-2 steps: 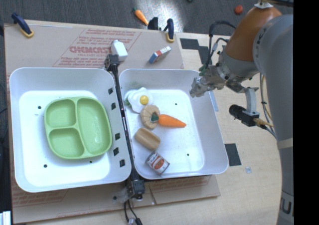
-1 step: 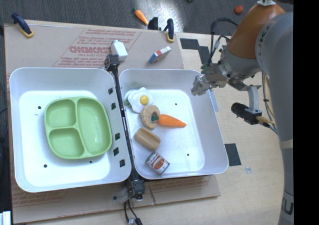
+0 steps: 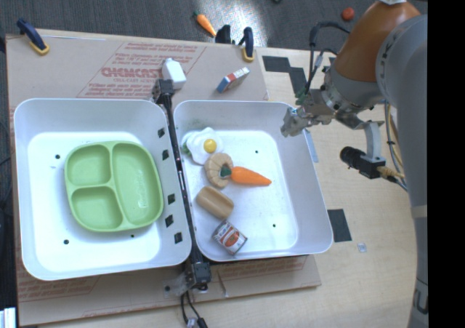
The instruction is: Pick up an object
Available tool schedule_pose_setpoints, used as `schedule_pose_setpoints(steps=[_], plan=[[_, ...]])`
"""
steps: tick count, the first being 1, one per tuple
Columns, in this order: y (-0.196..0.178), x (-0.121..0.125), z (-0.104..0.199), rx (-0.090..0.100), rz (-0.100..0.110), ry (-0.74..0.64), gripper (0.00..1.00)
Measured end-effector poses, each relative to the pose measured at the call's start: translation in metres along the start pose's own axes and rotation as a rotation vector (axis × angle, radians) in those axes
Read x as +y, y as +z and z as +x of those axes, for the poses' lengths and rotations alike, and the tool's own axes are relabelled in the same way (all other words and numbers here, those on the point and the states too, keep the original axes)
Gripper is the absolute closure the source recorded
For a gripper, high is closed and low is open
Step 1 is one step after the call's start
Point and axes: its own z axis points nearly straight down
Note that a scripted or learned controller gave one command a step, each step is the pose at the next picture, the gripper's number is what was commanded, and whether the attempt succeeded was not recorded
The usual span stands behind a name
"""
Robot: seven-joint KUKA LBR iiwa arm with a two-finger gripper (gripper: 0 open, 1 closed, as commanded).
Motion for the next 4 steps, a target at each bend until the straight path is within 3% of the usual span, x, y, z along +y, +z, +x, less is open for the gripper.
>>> schedule_pose_setpoints(steps=[2,3,4], plan=[[-0.021,0.001,0.000,-0.003,-0.005,-0.012,1.00],[-0.034,-0.075,0.000,0.001,0.003,0.013,1.00],[-0.045,-0.074,0.000,0.001,0.003,0.008,1.00]])
